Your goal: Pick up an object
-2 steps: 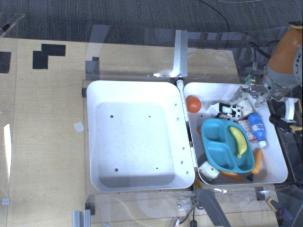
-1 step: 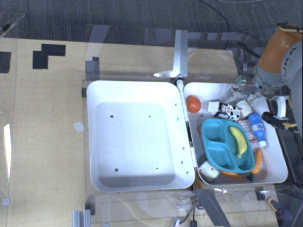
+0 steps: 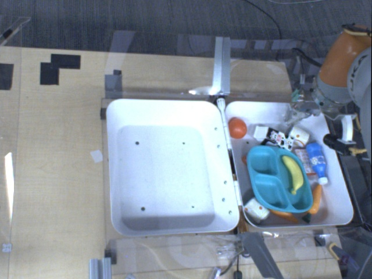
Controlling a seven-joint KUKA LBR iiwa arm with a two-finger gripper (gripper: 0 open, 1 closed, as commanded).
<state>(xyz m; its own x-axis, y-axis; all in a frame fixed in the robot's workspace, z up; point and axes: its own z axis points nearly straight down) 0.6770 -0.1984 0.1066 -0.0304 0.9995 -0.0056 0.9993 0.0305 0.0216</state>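
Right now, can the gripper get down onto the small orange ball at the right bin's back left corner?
Probably yes. The orange ball lies alone on bare bin floor, apart from the blue divided tray, with nothing over it. The gripper hangs nearby above the same bin.

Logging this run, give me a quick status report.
Gripper low over right bin's far edge, nothing visibly held. Banana lies in blue tray. Orange ball sits apart.

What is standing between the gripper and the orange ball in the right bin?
Nothing visible blocks it. The gripper hovers over the right bin's far right corner, and the orange ball lies at the far left corner. The small white items lie lower, near the blue tray, off the direct line.
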